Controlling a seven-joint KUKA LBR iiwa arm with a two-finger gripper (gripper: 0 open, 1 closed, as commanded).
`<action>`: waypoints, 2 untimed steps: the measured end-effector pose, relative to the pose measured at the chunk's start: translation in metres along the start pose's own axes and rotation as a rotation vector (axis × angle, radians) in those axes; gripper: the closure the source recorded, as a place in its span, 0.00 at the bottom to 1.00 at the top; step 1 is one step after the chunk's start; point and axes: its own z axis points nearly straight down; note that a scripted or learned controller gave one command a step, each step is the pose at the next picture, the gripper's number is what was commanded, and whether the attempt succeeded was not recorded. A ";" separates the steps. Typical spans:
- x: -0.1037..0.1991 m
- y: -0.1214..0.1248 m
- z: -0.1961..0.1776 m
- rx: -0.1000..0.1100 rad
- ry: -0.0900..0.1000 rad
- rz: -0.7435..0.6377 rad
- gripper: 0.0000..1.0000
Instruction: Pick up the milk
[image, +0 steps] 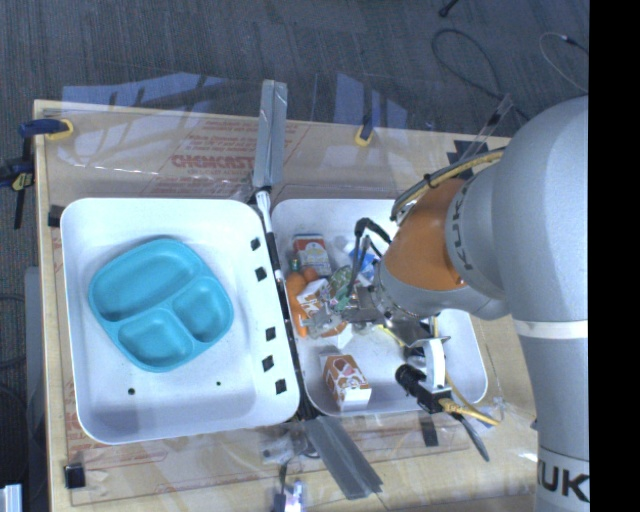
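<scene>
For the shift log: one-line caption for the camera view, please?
KUKA arm reaches into the right bin over cluttered food items; a small carton lies apart, blue tray in left bin.

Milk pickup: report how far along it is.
Done: the arm has reached into the right bin and hangs over the pile of groceries. In hand: nothing I can confirm; the tool's end is hidden among the items. Left: a small carton sits apart near the front, untouched, and nothing is lifted. The blue tray lies in the left bin.
</scene>
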 end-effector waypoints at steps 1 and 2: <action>0.001 0.000 -0.009 0.003 0.001 -0.004 1.00; -0.003 0.003 -0.060 0.000 0.001 -0.030 1.00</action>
